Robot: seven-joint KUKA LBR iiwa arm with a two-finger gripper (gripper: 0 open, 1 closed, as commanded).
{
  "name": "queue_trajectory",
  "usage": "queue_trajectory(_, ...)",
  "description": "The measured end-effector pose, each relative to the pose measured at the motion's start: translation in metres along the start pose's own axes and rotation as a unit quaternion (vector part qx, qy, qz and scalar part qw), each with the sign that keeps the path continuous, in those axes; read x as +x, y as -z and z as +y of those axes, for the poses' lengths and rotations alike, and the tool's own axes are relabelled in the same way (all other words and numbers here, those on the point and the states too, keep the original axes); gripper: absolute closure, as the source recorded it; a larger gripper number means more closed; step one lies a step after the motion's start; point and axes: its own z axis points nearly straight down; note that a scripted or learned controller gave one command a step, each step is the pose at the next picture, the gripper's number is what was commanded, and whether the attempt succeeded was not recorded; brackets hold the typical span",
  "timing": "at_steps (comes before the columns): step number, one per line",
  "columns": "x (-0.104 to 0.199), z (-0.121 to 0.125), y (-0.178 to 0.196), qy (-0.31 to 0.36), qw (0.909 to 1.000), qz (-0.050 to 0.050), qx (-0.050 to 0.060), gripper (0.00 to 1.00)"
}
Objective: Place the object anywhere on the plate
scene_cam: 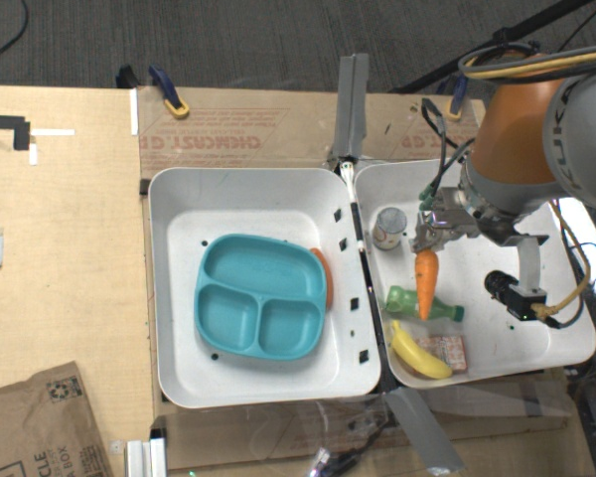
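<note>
The orange carrot [426,283], tapered with its thick end up, hangs upright in the right bin [566,341], grasped at its top by the end effector [433,235]. The teal three-compartment plate [261,297] lies in the left bin [169,266].

The grey KUKA arm with its orange band [517,132] reaches in from the right, wrist bent downward. Its two-finger gripper [432,237] points down, fingers pinched on the top end of an orange carrot [426,281] that hangs straight below the pincer.
</note>
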Motion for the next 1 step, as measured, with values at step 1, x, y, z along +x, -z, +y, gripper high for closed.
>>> queue_trajectory(1, 0.0064, 0.0288, -0.0005, 0.141, 0.9900, -0.001, 0.000, 1.00)
